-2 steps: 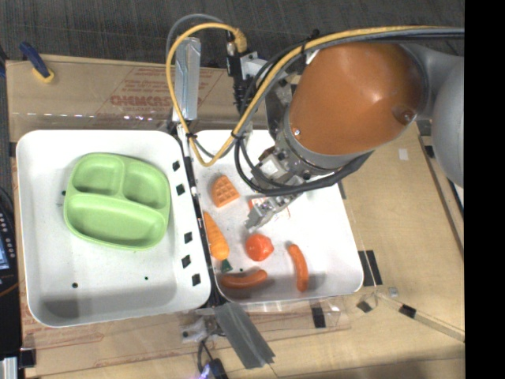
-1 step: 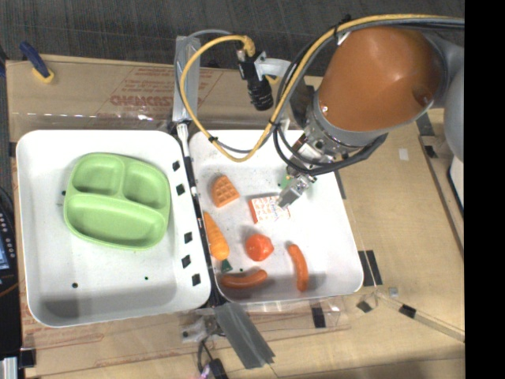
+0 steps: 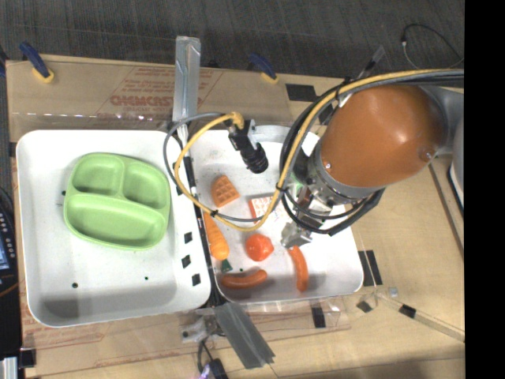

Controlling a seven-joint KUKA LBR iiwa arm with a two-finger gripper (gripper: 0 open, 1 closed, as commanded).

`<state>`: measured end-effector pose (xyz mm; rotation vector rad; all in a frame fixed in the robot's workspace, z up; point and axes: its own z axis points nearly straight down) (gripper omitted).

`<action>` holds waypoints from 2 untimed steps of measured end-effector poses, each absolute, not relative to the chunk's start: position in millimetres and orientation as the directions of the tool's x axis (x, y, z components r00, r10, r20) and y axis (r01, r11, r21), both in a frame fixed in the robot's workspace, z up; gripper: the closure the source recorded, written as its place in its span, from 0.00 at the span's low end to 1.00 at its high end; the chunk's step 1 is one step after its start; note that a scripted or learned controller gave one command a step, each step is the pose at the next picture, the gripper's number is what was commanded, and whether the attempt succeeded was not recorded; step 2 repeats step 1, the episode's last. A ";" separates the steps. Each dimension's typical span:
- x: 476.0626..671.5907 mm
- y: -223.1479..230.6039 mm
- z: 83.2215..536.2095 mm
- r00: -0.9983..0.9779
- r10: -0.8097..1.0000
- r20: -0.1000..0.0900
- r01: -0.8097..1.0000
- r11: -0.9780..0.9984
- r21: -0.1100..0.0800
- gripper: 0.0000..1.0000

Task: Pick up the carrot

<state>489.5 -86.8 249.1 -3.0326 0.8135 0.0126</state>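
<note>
**Approach under way; carrot not yet grasped**

Nearest the camera, in the right bin (image 3: 347, 279), a sausage (image 3: 245, 278) lies along the near wall, with an orange-red pepper-like piece (image 3: 301, 269) to its right. Just beyond sits a tomato (image 3: 259, 247). The carrot (image 3: 217, 241) lies at the bin's left wall, left of the tomato, untouched. The gripper (image 3: 297, 234) hangs above the pepper-like piece, right of the tomato and apart from the carrot; whether its pincer is wide or narrow cannot be told. Farther back lie a waffle (image 3: 224, 190) and a red-printed card (image 3: 261, 207). The left bin (image 3: 39, 290) holds a green tray (image 3: 118, 200).

Judgement: still the reach stage. The next move calls for travel left past the tomato, then descent along the carrot's wall-side position.
</note>
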 end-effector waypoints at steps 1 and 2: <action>542.7 -89.9 309.4 0.981 -0.196 0.005 -0.196 -0.981 -0.008 1.00; 542.7 -89.9 309.4 0.981 -0.196 0.005 -0.196 -0.981 -0.008 1.00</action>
